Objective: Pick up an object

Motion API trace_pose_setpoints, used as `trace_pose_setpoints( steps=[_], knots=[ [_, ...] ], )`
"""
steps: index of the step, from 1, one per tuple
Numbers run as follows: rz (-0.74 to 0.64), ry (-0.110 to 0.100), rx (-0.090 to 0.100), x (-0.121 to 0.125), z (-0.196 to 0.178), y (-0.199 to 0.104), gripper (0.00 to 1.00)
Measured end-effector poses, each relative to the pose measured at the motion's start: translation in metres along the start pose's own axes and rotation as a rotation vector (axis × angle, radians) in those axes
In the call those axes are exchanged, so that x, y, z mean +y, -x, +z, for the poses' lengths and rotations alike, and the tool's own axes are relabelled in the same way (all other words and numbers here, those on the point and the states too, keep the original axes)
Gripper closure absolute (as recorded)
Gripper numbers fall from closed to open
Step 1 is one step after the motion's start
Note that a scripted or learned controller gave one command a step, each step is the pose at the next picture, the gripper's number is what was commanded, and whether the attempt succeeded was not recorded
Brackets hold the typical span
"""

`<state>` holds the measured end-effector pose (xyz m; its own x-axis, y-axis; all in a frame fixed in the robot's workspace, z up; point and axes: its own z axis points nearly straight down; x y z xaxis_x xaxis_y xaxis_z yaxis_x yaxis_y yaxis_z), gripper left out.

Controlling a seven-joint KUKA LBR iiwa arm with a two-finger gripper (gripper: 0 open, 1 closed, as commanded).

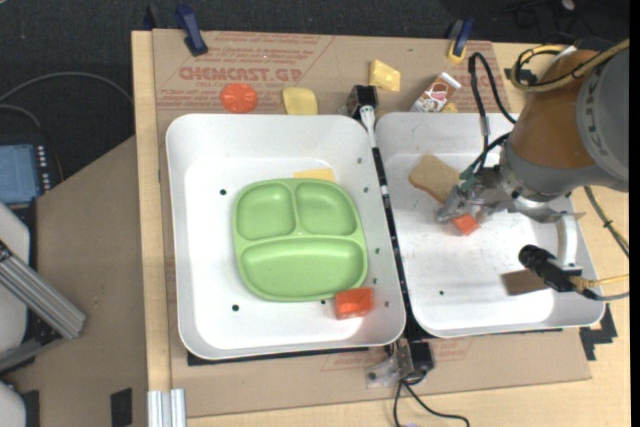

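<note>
Red lettering reading "CHEMCAST G.P" (240, 73) is printed on the brown cardboard surface (150, 215) near its far left corner, above the left white bin (190, 215), which carries a green three-compartment plastic tray (298, 240) and a small orange block (353, 302) by its near right corner. In the right white bin (450, 305), a tan bread-like wedge (432, 175) lies near the far left corner, with a small red-orange block (466, 224) just right of it. The grey arm with its orange band (560, 130) bends in from the right edge and its hand (462, 207) sits low, touching that red-orange block, though I cannot tell whether it is released or clenched.
</note>
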<state>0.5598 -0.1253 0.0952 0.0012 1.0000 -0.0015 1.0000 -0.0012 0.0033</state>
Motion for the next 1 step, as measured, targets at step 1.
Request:
trace_pose_setpoints(
  steps=[1],
  knots=[
    [-0.01,0.012,0.002,0.0243,-0.1257,-0.0707,1.0]
  ],
)
